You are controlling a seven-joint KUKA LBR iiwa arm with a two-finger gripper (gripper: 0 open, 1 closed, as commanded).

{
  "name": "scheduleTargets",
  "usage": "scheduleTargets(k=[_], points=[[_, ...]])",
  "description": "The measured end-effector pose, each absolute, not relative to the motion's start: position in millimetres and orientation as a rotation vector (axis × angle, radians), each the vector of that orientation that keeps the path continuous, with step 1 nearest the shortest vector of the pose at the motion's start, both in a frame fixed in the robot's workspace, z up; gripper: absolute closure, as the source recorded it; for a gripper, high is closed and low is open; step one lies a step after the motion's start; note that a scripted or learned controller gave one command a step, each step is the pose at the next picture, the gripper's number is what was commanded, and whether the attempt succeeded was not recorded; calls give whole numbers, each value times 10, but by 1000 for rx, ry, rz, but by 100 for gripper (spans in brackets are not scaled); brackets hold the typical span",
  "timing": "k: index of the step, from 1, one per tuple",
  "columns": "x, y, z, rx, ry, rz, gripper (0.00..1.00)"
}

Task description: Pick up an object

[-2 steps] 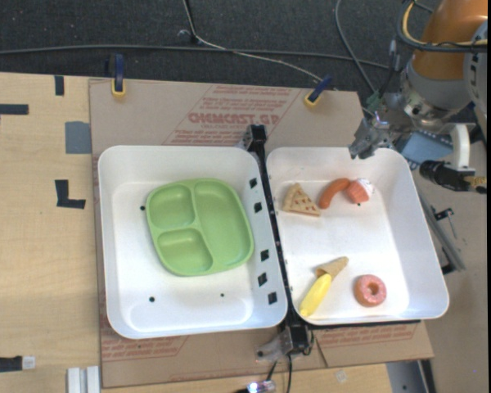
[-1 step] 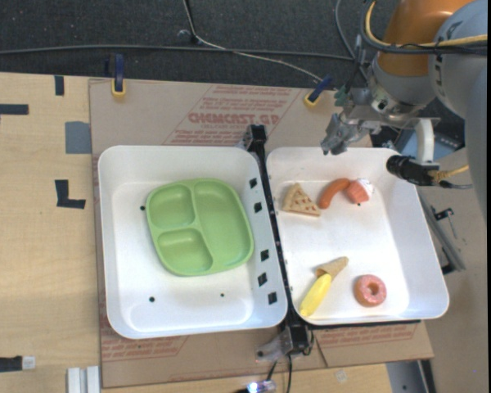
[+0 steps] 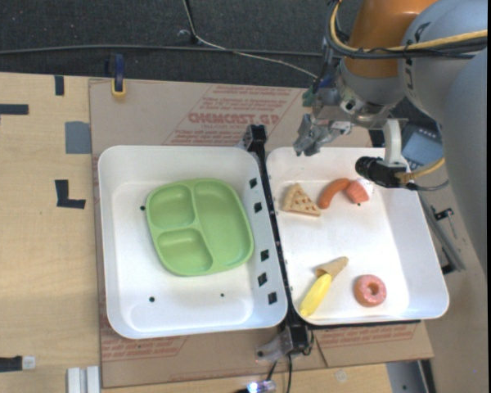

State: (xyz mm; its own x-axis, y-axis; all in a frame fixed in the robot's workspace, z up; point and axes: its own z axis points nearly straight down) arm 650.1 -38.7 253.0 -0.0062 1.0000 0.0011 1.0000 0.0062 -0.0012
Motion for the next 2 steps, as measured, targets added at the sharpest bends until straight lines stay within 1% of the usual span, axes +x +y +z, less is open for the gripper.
scheduleTargets(k=[1, 2], points=[[6462, 141, 2489, -2213, -2227, 1, 100], [6628, 664, 2428, -2214, -2227, 0, 100]])
